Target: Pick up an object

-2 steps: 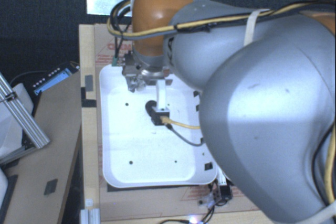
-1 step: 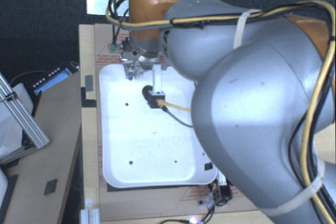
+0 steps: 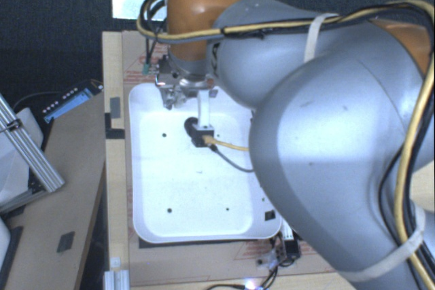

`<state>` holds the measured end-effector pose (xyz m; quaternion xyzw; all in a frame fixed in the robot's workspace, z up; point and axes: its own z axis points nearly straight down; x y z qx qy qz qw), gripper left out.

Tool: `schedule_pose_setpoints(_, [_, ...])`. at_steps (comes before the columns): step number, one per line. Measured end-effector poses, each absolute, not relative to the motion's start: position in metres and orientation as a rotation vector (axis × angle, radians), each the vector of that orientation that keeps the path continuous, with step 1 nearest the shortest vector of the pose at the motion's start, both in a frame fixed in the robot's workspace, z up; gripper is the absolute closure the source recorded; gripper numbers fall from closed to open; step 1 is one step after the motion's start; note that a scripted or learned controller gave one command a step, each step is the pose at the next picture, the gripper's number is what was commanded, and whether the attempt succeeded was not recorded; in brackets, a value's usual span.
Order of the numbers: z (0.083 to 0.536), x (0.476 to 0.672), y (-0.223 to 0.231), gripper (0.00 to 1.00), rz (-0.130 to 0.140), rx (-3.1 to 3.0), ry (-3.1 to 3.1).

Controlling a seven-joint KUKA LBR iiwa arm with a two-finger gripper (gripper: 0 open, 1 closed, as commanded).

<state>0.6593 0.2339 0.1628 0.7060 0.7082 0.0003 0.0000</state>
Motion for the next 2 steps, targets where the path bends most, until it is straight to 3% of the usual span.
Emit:
schedule_pose_setpoints(1, [0.152, 0.645, 0.234, 1.0, -0.002, 2.22, 2.224])
schedule_pose_setpoints(2, [0.081, 0.647, 0.234, 1.0, -0.004, 2.216, 2.228])
